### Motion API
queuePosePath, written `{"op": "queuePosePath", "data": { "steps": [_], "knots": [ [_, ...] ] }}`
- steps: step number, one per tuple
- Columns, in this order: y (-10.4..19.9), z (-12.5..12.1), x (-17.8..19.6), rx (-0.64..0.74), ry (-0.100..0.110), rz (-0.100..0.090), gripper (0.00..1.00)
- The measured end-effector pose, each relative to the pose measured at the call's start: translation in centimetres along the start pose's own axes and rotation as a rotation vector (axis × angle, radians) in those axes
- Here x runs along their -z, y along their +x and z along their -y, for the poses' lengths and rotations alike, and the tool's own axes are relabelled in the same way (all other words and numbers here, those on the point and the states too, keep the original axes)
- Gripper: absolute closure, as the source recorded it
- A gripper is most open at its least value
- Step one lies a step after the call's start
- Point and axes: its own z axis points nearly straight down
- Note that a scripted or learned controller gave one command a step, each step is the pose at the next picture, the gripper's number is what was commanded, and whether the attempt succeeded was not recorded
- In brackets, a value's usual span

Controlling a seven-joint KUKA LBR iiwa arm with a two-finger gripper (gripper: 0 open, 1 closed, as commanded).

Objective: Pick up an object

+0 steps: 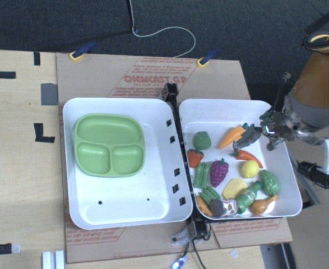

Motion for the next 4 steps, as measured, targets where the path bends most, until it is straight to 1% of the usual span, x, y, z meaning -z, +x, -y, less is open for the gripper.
{"op": "queuePosePath", "data": {
  "steps": [1, 2, 3, 4],
  "knots": [
    [5.4, 3.0, -0.9, 0.004, 0.004, -0.002, 0.00],
    [12.2, -0.1, -2.2, 0.008, 0.000, -0.002, 0.00],
    [19.7, 1.7, 10.2, 0.011, -0.013, -0.005, 0.00],
    [19.2, 1.8, 10.5, 0.003, 0.002, 0.001, 1.00]
  ]
}}
